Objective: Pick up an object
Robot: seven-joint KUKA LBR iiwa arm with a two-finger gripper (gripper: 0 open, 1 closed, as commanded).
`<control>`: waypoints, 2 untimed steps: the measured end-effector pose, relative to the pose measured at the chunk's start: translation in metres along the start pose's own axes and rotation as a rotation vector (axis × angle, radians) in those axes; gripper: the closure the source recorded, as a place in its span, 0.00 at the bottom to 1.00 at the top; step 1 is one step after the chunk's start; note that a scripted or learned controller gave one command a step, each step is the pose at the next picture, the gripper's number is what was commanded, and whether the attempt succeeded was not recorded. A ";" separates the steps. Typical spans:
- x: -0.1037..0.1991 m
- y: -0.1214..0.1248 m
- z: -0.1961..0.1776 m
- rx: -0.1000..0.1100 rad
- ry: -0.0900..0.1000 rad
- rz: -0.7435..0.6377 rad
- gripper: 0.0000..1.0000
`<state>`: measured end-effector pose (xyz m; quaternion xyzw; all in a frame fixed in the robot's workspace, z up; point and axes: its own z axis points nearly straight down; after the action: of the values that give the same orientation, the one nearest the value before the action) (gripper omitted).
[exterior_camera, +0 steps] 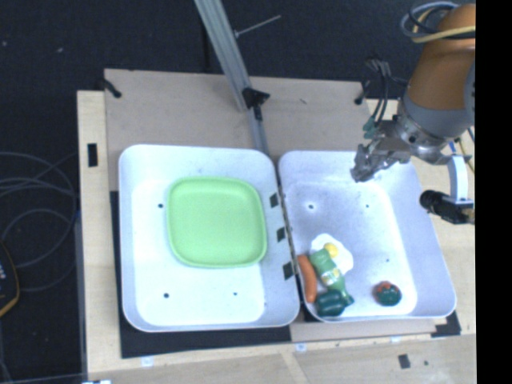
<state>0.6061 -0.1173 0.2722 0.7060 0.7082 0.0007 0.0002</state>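
Observation:
The right bin holds a cluster of small toys near its front left corner: an orange carrot, a white and yellow fried egg, a green and yellow piece and a dark green piece. A round green and red toy lies alone toward the front right. My gripper hangs above the bin's back right area, well away from all the toys, with nothing seen between its fingers.
The left bin carries a light green square plate. A grey metal pole slants down to the divider between the bins. A black fitting sits at the right bin's edge.

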 end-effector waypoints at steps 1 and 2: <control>0.059 -0.003 0.010 0.000 0.000 -0.001 1.00; 0.116 -0.005 0.011 0.000 0.000 -0.001 1.00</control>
<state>0.6012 -0.0011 0.2611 0.7057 0.7085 0.0007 -0.0001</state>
